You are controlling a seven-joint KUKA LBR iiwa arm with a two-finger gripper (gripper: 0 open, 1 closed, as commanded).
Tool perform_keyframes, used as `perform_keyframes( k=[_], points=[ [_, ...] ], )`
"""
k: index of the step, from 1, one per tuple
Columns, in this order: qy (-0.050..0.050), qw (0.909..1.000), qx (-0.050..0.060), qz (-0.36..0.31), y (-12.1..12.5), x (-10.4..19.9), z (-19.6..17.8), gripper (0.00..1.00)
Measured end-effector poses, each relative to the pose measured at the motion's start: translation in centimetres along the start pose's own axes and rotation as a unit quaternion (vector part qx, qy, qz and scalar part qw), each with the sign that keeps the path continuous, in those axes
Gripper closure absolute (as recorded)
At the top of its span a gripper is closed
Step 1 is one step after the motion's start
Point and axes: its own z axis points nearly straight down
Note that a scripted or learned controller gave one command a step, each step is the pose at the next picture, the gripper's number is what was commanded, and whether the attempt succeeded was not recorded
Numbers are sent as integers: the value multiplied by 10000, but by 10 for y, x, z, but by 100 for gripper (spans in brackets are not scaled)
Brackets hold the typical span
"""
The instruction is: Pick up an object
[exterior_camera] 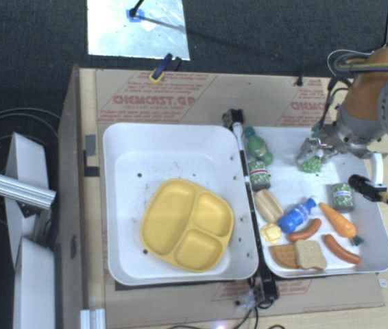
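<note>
A yellow divided tray (186, 223) is seen in the left bin (118, 184). In the right bin (379, 252), at its far end, a small bumpy green object (310, 163) is pinched by the gripper (313, 152), beyond the blue bottle (297, 216).

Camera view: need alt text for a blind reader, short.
The gripper is down in the right bin on a green item, near a green bottle, blue bottle, carrot, sausages and bread. The left bin holds a yellow divided tray.
</note>
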Motion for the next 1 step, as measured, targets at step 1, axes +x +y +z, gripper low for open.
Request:
perform_keyframes(
  k=[1],
  points=[
    [19, 10000, -3, -12, 2, 111, -91, 100]
  ],
)
